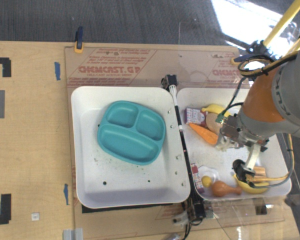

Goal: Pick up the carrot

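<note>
- We see the gripper (pixel 229 140) low over the right bin (pixel 280 156), hung from the grey arm (pixel 285 104) with its orange band. We cannot tell its state from this angle.
- The carrot (pixel 203 133) lies in the right bin, just left of the gripper, orange, slanting down toward it. Whether it touches the gripper, we cannot tell.
- Behind the carrot: a small purple-and-white packet (pixel 193 115), and a yellow item (pixel 213 109) beside it.
- Toward the right bin's near edge: an orange pear-shaped item (pixel 223 188), a banana (pixel 255 185) and a clear packet (pixel 206 176).
- The left bin (pixel 85 149), well left of the carrot, holds a teal divided plate (pixel 132 131) with three compartments.
- Surface: both bins sit on a brown cardboard sheet (pixel 115 64) laid on a tan bench (pixel 30 134). Blue tape bits (pixel 57 70) and black corner marks (pixel 2 66) sit on the bench far left of the carrot.
- Beyond the bench, dark grey floor (pixel 115 9) with a bright patch.
- Red print on the cardboard behind the bins is reversed; we cannot read it reliably.
</note>
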You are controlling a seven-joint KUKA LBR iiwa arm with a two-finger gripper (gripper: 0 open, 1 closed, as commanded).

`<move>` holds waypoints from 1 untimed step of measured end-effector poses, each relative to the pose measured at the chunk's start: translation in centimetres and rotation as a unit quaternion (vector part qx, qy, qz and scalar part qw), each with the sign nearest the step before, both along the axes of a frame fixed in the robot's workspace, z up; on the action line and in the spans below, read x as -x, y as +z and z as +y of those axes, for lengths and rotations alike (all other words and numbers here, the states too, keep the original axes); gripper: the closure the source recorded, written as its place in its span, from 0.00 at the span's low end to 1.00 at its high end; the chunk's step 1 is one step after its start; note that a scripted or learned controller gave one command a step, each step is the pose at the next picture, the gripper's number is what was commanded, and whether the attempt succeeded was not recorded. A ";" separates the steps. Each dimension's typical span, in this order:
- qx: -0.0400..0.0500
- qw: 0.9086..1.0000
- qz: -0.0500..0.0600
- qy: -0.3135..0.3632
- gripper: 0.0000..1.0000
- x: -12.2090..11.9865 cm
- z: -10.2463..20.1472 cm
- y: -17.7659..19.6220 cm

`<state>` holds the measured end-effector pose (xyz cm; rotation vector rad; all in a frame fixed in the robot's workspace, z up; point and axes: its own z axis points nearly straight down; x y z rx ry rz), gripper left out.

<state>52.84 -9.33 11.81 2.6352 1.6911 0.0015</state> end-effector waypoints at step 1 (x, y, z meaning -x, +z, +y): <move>0.000 1.000 0.001 0.000 0.00 0.0 0.0 -0.1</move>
